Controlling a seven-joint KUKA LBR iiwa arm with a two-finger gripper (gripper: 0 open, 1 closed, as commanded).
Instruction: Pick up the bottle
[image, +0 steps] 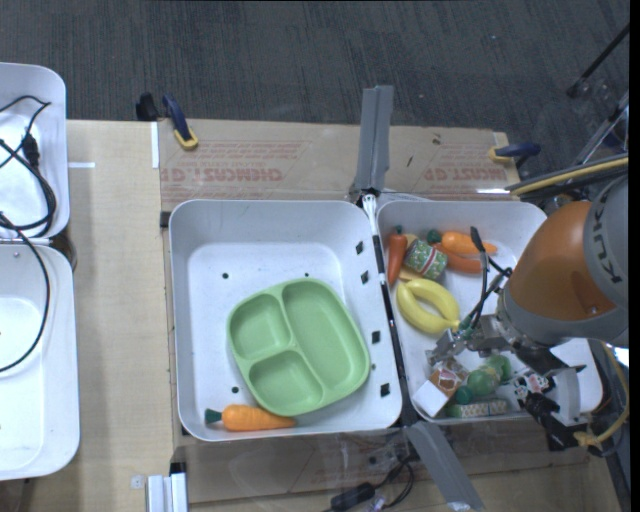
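Observation:
A green bottle (482, 407) lies on its side along the front wall of the right bin (455, 212), partly covered by other items and by the arm. My gripper (452, 347) hangs low over that bin's front half, just in front of the yellow banana (427, 304) and a little behind and left of the bottle. Nothing can be seen held in it. The grey wrist with its orange band (560, 270) hides the bin's right side.
Around the bottle sit a white box (430, 398), a small red and white item (447, 380) and a green round item (484, 379). At the bin's back are two carrots (396, 256) and a red and green fruit (427, 259). The left bin (200, 300) holds a green divided plate (297, 346) and a carrot (250, 418).

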